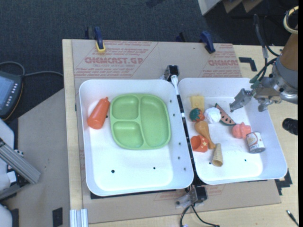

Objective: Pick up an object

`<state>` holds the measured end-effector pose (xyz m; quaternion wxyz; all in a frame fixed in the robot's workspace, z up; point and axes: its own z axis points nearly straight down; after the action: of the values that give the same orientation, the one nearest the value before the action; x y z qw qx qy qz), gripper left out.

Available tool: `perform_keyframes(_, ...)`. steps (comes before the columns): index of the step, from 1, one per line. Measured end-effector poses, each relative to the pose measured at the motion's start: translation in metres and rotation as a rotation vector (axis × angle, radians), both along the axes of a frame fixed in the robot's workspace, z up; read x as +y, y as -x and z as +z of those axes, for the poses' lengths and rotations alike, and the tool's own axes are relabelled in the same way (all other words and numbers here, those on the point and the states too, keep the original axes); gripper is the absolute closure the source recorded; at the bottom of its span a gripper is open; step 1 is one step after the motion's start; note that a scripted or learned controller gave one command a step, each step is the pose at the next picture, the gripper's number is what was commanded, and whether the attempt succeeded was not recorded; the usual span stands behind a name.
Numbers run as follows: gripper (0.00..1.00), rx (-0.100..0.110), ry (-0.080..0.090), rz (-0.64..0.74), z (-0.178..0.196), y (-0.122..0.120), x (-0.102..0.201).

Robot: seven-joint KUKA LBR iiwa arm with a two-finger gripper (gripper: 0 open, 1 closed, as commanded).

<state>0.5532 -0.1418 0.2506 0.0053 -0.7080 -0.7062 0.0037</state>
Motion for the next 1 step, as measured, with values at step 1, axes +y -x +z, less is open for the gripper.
perform_keyframes(1,0.00,-0.013,0.002,0.003,0.0066,-0.0023,0.0003)
